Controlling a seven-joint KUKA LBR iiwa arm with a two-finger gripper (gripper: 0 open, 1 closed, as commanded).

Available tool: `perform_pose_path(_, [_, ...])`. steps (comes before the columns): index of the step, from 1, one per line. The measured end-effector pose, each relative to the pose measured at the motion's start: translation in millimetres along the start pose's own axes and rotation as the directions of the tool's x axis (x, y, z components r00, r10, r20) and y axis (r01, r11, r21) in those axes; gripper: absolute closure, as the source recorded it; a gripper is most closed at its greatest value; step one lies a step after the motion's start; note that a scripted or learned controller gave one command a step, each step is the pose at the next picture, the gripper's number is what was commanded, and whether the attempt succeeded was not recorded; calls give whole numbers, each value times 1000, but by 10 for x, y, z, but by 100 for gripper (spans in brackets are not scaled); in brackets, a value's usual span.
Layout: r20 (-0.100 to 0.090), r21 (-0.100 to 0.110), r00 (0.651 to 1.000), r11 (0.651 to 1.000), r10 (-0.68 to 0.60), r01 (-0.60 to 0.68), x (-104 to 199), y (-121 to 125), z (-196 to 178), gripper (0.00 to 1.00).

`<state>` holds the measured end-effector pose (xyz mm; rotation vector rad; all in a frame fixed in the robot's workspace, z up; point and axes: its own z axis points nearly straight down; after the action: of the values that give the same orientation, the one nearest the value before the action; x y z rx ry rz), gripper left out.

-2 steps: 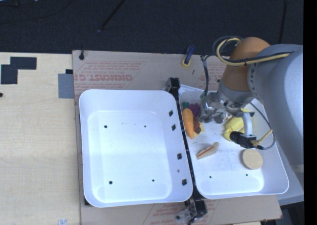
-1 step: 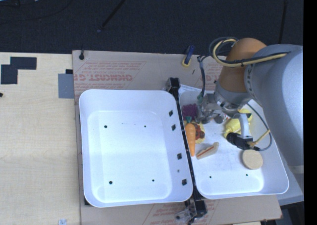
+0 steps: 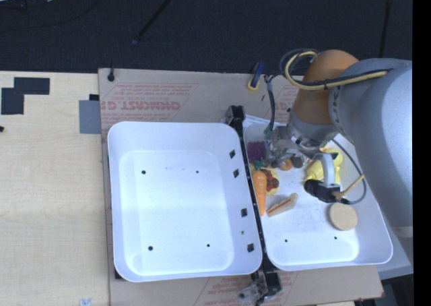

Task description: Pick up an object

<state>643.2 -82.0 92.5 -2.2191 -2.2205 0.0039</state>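
My gripper (image 3: 281,154) hangs low over the far left part of the right bin (image 3: 316,251), under the arm's orange band (image 3: 322,89). Directly beside it lie a purple bunch of grapes (image 3: 256,151) and a small orange piece (image 3: 287,163). Just nearer the camera are a dark red piece (image 3: 271,180), an orange carrot (image 3: 259,191) along the bin's left wall, and a hot dog in a bun (image 3: 281,205). A yellow object (image 3: 324,166) sits to the gripper's right, partly under the wrist. A round tan disc (image 3: 343,216) lies further right.
The left bin (image 3: 121,163) stands against the right one, with a black divider (image 3: 246,183) between them. A black cable loop (image 3: 323,192) droops from the wrist over the right bin. The arm's grey body (image 3: 384,136) covers that bin's far right corner.
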Motion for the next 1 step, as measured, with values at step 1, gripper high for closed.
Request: perform_pose_path(1, [0, -2, 1000, 1000, 0, 0, -199, 7, 47, 100])
